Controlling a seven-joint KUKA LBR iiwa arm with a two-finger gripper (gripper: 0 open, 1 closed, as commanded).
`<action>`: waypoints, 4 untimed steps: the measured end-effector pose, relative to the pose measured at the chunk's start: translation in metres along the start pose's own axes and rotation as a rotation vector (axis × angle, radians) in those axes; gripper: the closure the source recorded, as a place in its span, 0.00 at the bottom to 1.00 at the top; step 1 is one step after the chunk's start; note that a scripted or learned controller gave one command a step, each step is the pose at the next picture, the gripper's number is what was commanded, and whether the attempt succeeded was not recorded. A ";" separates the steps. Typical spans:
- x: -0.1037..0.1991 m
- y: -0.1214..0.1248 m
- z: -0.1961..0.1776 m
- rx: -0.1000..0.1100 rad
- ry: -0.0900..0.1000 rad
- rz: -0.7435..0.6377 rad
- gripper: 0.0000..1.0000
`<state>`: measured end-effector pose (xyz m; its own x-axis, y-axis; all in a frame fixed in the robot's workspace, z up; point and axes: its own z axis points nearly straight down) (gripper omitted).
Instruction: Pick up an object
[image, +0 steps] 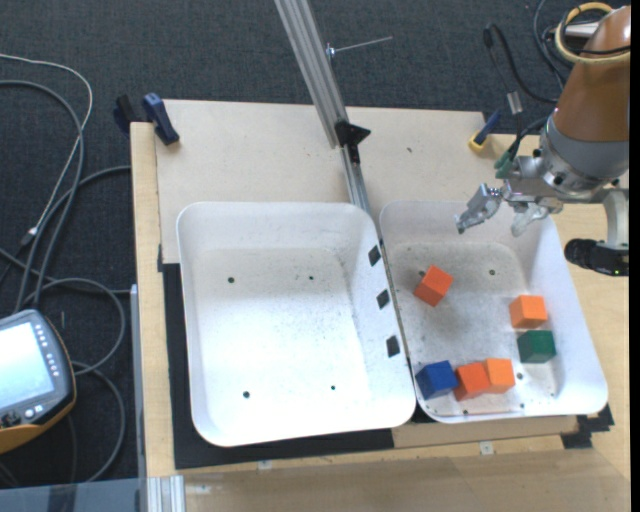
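Pick not yet begun: the gripper (500, 212) hangs over the far edge of the right bin (570, 290), fingers spread apart with nothing between them. All six blocks lie on that bin's floor, the lone orange cube (433, 285) nearest the gripper; choosing, descending, closing and lifting all remain

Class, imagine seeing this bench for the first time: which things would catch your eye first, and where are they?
The bright blocks in the right bin: an orange cube alone near its middle, and orange, green and blue ones clustered along its near side. Next, the grey arm with its orange band, its open gripper hanging empty over that bin's far edge.
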<state>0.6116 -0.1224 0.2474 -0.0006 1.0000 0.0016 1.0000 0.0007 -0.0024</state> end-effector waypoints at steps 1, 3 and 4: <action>0.036 -0.003 0.109 0.008 0.002 -0.002 0.00; 0.035 0.000 0.093 -0.003 0.000 0.000 0.00; 0.034 -0.022 0.151 0.006 0.001 0.001 0.00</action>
<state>0.5891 -0.0878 0.0960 0.0007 1.0000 0.0022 1.0000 -0.0007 -0.0087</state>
